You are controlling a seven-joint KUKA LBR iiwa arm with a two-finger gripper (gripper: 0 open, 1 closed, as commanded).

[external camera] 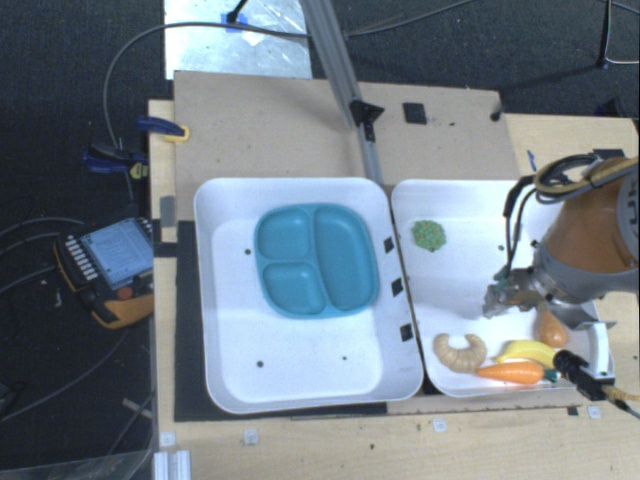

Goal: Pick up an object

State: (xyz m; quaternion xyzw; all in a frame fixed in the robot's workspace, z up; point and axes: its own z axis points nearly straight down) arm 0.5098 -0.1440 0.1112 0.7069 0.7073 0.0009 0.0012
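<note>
The right bin (455, 208) holds a green broccoli-like piece (429, 235) near its far left. Along its near edge lie a tan croissant-shaped piece (459, 351), a yellow banana (530, 350) and an orange carrot (512, 372). A small brown-orange rounded piece (550, 324) sits just behind the banana. My gripper (503, 297) hangs low over the right half of this bin, left of the rounded piece and behind the banana. Nothing is visibly in it.
The left bin (230, 368) carries a blue divided plate (316, 258). A grey pole (340, 58) slants across the back of the bench. Cables and a small device (110, 263) lie on the floor to the left.
</note>
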